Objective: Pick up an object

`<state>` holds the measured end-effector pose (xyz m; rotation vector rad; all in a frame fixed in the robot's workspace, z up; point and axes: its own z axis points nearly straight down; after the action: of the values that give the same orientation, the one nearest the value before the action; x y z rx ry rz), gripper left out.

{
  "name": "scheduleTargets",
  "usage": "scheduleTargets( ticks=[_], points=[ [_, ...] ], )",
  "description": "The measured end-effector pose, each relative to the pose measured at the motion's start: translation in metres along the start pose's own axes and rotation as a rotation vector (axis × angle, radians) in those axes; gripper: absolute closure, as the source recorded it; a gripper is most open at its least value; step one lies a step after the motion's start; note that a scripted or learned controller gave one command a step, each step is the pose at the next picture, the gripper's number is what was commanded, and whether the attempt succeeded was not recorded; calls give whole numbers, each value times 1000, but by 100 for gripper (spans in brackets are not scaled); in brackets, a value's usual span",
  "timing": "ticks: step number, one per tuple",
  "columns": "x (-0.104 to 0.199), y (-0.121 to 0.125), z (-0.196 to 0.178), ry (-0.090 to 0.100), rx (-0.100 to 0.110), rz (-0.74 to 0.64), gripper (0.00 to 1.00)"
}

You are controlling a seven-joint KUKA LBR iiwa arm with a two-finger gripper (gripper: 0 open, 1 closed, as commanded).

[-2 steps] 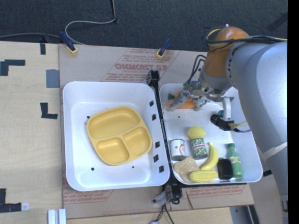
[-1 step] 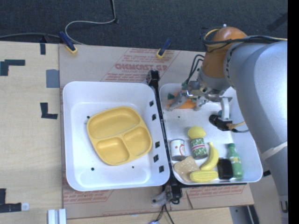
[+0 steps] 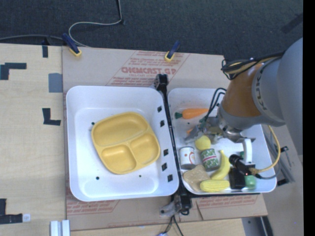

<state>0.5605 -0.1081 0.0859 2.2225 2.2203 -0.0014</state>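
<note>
Cardboard sheet under two white bins, dark carpet beyond, claw grip state unclear

A robot lab: a counter covered with clamped cardboard, tape marks, loose cables, and two white bins of test props.

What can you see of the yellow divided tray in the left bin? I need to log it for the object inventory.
The yellow divided tray looks like smooth moulded plastic with rounded corners. It has three compartments: a long one along the upper side and two smaller ones below. It lies flat, open side up, turned at a slant, near the middle of the left bin. Nothing lies in it, and it rests on the bin floor alone.
</note>
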Motion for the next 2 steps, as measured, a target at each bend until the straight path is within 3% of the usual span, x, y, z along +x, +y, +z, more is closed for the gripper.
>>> scheduleTargets(
  ticks=[1,2],
  points=[
    [0,2,-10,-2,-6,-1,100],
    [0,1,-10,-2,-5,-1,0]
  ],
)
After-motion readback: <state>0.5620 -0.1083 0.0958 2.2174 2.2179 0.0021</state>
